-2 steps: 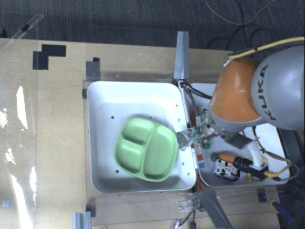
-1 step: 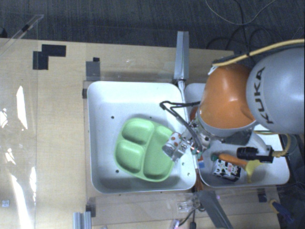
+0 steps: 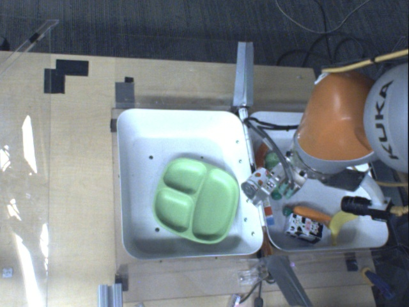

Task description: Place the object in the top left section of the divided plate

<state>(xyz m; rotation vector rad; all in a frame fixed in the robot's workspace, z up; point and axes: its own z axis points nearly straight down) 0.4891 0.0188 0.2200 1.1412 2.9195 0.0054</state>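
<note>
We see gripper (image 3: 261, 185) at rim of white bin (image 3: 137, 146) w/ green divided plate (image 3: 220, 203), prob. to reach it. Grasp: can't tell.

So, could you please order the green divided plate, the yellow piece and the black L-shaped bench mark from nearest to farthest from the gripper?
1. Green divided plate, in the left bin, its rim beside the gripper.
2. Yellow piece, in the right bin's near corner.
3. Black L-shaped mark, on the bench beyond the left bin.

Pale wooden bench (image 3: 70, 235) with black tape marks (image 3: 59, 77) — dark grey carpet (image 3: 160, 11) beyond.
</note>
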